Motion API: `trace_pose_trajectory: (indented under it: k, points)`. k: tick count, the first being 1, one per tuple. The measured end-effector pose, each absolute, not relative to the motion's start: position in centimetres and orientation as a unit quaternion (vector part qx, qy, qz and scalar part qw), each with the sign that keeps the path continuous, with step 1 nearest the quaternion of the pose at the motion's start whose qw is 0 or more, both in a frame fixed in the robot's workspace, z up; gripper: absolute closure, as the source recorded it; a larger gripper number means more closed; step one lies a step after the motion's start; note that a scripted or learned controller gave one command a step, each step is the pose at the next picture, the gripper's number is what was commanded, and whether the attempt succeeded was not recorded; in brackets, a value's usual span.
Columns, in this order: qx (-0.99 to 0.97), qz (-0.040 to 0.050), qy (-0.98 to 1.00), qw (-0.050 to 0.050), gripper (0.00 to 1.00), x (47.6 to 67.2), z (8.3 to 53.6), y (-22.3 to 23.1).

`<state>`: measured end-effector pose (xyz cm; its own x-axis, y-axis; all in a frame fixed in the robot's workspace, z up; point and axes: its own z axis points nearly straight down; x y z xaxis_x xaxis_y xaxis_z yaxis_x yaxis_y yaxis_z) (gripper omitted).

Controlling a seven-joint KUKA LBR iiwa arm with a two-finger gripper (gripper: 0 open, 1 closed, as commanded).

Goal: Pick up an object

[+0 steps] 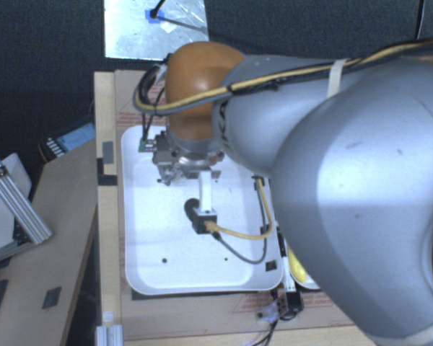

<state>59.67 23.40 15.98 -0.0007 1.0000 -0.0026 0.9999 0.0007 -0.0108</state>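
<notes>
My gripper point(186, 166) hangs over the far part of the left bin point(148, 229), low above its white floor. From this slanted look down, my own wrist and orange band point(195, 85) cover it, so I cannot tell how far it is open, and I see nothing held in it or touching it. The floor of that bin around it is bare white apart from a couple of tiny dark specks point(164, 259) nearer the front.

The one loose thing I can make out is a yellow object point(299, 267), well apart from my gripper. It peeks out from under my arm in the near corner of the right bin point(312, 286). Only a narrow sliver shows, so I cannot tell its long axis or which way it points. Both bins rest on the pale brown surface point(107, 229).
</notes>
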Motion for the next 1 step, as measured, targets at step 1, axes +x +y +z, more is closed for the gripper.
trace_pose_trajectory:
  k: [1]
  points:
    - [-0.706, 0.0005, -0.708, 0.001, 1.0, 54.81, 18.68, 23.51]
